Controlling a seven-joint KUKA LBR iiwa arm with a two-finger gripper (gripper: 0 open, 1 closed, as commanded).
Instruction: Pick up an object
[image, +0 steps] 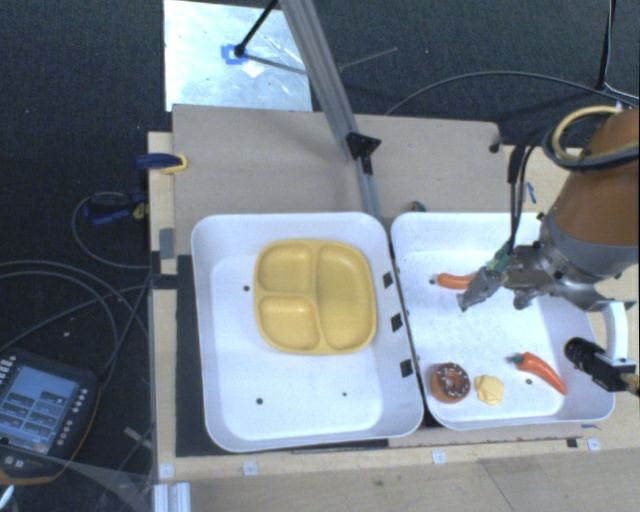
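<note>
Claw (480, 290) is seen over the right bin (420, 330), fingers spread apart with nothing held between them. Touching or just beside its left tip, an orange carrot (452, 281) is laid flat on the bin floor. Below the claw, near the bin's front rim, a donut (450, 382) and a yellow piece (489, 389) are placed side by side; a second carrot (541, 369) is found to their right. Well to the claw's left, a yellow plate (315, 297) with compartments is held in the left bin (225, 330).
</note>
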